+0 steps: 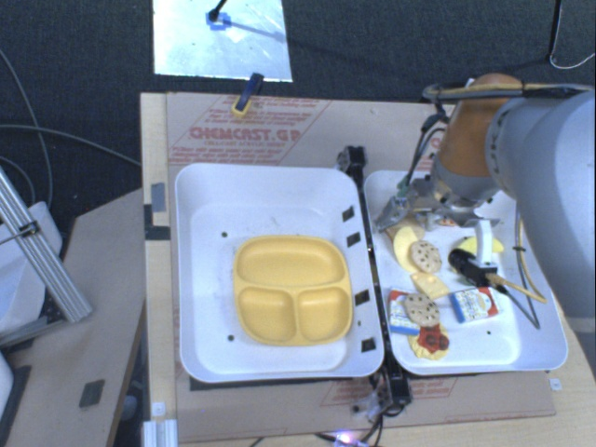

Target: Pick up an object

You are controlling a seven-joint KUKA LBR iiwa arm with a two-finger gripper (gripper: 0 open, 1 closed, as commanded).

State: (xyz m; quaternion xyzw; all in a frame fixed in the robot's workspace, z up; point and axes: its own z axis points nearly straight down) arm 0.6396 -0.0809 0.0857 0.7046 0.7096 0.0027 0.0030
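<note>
- Red flat piece (430,343): at the front of the right bin (549,354), touching a speckled cookie (422,309) that lies on a small carton (400,313).
- Blue-and-white carton (473,304): just beside these, on the arm's side.
- Yellow piece (405,245): mid-bin, with a second cookie (426,256) resting on it. Judged the likeliest target, as it is nearest the gripper.
- Gripper (399,210): low over the back-left corner of the right bin, just behind the yellow piece. How wide the jaws stand cannot be told.
- Yellow divided plate (291,289): alone in the left bin (200,250), well apart from the gripper.
- Risk: the items crowd and overlap, so a grasp may catch only an edge or knock the second cookie off. The bin wall close by may block one jaw.
</note>
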